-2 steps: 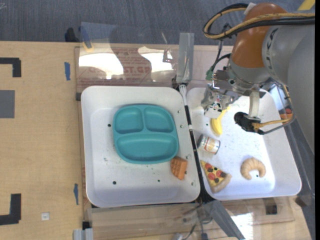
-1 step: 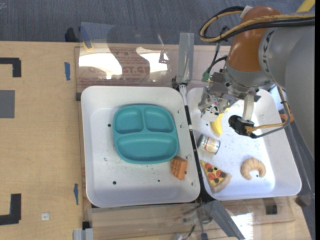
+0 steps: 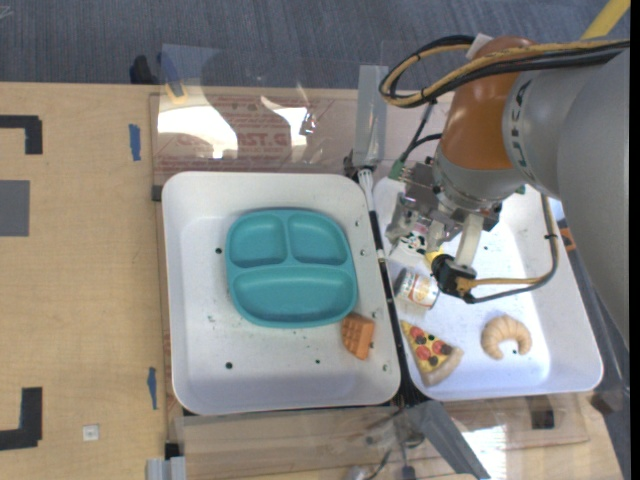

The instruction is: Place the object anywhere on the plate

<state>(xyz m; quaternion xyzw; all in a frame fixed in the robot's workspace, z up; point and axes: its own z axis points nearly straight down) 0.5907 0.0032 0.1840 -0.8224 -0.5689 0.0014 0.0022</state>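
Observation:
A teal divided plate (image 3: 291,266) lies in the middle of the left bin (image 3: 190,298). An orange-brown food piece (image 3: 358,335) rests on the bin floor just off the plate's lower right corner. My gripper (image 3: 428,240) hangs over the left side of the right bin (image 3: 560,368), close to the wall between the two bins. Just below it lies a small jar (image 3: 420,289) on its side. A pizza slice (image 3: 431,351) and a croissant (image 3: 507,335) lie nearer the front of the right bin. The arm's wrist hides what is directly under the gripper.
The divider between the bins (image 3: 383,278) runs just left of the gripper. Cables (image 3: 500,284) loop from the wrist over the right bin. A clear plastic sheet (image 3: 240,128) lies behind the left bin.

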